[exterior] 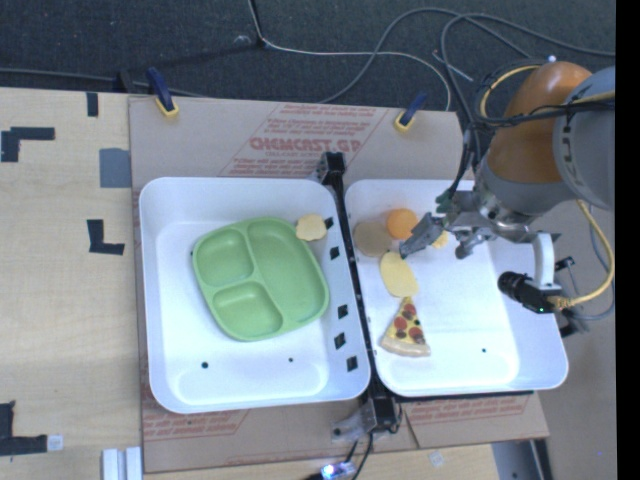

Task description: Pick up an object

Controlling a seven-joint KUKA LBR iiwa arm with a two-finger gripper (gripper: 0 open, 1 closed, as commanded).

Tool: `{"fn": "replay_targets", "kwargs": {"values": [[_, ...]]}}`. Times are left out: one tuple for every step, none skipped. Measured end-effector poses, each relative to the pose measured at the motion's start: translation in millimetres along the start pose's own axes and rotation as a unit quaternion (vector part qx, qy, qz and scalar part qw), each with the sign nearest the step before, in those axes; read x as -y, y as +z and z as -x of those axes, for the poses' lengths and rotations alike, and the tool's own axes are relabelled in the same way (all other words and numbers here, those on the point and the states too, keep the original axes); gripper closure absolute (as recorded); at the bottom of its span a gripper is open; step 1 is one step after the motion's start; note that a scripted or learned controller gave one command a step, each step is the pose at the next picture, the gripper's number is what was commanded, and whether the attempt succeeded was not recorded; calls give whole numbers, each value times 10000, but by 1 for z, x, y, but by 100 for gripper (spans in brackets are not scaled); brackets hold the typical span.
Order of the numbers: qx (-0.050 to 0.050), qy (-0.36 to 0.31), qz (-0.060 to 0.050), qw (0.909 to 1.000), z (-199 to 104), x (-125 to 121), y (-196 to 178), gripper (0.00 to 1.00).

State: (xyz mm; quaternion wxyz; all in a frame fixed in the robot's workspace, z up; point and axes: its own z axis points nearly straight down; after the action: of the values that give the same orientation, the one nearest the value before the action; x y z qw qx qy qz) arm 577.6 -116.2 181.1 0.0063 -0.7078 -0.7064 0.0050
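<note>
In the right bin (500, 363) lie an orange ball (401, 222), a tan round piece (371, 238), a yellow oval piece (399, 275) and a toy pizza slice (406, 330). My gripper (447, 236) hangs over the bin's upper middle, just right of the orange ball. Its fingers (423, 236) stand spread apart with nothing between them. A small yellow piece (312, 228) rests in the left bin beside the green tray's upper right corner.
A green three-compartment tray (260, 278) fills much of the left bin (170, 358). A black divider with clips (343, 268) runs between the bins. Cables (440, 48) trail across the dark floor behind the bench. The arm's orange band (535, 118) looms at the right.
</note>
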Motion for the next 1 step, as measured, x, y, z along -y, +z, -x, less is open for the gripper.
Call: {"fn": "replay_targets", "kwargs": {"values": [[7, -17, 69, 10000, 0, -3, -8, 0]]}}
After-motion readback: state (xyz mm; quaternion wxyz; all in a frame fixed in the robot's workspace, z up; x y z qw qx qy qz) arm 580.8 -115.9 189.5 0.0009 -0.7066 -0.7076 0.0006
